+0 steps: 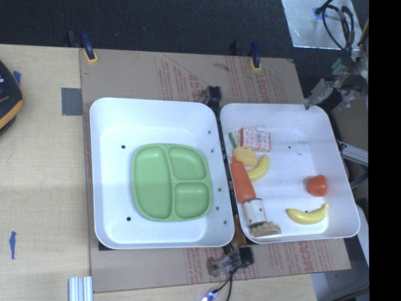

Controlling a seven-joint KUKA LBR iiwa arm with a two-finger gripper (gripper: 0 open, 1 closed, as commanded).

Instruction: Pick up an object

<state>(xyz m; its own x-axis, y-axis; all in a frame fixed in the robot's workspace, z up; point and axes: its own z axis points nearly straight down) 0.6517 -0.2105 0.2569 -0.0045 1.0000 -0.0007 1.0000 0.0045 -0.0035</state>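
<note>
A pale wooden bench (37,187) fills the left of the frame, a brown cardboard sheet (188,74) clamped on it; dark carpet (156,11) runs along the top.

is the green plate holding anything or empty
Empty. The green plate lies flat in the left bin, and all three of its compartments show bare green.

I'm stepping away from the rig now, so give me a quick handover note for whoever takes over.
Gripper: beyond the right bin's far right corner, above the bench, holding nothing.
Right bin: orange tube, two yellow bananas, red piece, snack packet, small can.
Left bin: green divided plate.
Done: nothing picked yet.
Left: reach into the bin, grasp one object, lift.
</note>
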